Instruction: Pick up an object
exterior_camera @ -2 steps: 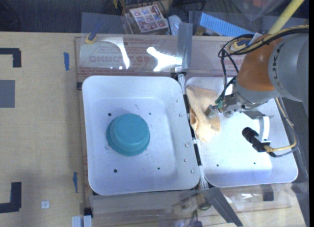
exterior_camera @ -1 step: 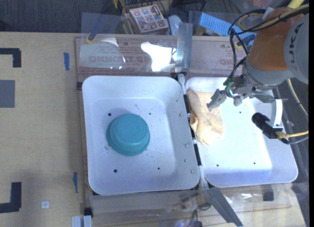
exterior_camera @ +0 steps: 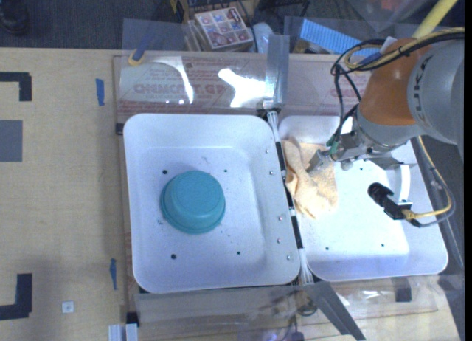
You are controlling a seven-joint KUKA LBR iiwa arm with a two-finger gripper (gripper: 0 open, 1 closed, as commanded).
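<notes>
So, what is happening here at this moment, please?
A grey robot arm with an orange band reaches in from the right over the right bin. Its gripper is down at a crumpled yellowish cloth that lies against that bin's left wall. Whether it has hold of the cloth, I cannot tell. In the left bin a round teal bowl sits upside down, untouched.

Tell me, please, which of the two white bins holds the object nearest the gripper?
The right bin: its crumpled tan cloth lies at the gripper, whereas the left bin holds a teal bowl well apart.
</notes>
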